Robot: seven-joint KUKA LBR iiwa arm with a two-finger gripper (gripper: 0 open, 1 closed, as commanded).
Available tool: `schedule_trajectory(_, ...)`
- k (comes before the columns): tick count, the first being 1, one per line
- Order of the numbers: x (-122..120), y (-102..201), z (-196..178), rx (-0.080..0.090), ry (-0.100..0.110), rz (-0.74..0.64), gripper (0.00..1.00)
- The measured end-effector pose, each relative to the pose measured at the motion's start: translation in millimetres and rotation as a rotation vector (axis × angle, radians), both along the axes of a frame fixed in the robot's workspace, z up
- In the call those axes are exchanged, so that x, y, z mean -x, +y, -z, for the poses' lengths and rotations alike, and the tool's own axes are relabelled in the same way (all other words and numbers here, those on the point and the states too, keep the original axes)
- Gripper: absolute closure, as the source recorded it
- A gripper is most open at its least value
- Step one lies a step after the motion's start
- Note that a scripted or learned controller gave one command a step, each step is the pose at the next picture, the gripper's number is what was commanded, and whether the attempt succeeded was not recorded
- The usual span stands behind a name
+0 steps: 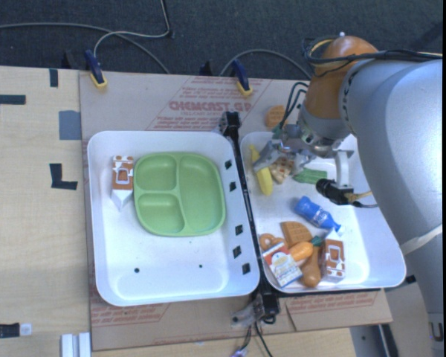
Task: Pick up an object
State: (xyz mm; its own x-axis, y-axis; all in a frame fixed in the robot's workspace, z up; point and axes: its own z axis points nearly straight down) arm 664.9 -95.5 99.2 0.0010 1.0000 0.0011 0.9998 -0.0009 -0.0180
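We look down on a bench covered in brown cardboard (186, 106), where two shallow white bins sit side by side, and we see the grey arm (401, 140) with its orange band (334, 58) reaching in from the right over the far end of the right bin (372, 266). Its gripper (276, 155) hangs low among a small cluster of items at that far end, just above a yellow piece (264, 181) and a pale tan lump (282, 171), with a green item (310, 175) just beside them; whether its tips are spread or pressed together we cannot tell, and we see nothing clearly held between them. An orange item (275, 115) lies at the bin's far rim. Nearer the middle of the same bin we find a blue bottle (314, 213) lying on its side, and at the near end a packed group: an orange carrot-like piece (302, 252), a brown pretzel-like shape (269, 241), a flat packet (284, 268) and a small red-and-white carton (332, 261), all touching or nearly so. In the left bin (163, 277) we see a green divided plate (180, 193), with another red-and-white carton (122, 178) just beside its left edge. Two blue and yellow clamps (97, 73) grip the cardboard's far edge
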Motion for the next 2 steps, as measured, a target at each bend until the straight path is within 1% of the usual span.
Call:
schedule_trajectory(1,-1.0,-1.6,13.9,0.006,-0.004,-0.001,0.00)
schedule_trajectory(2,0.8,-1.6,5.6,0.006,0.005,-0.002,1.00)
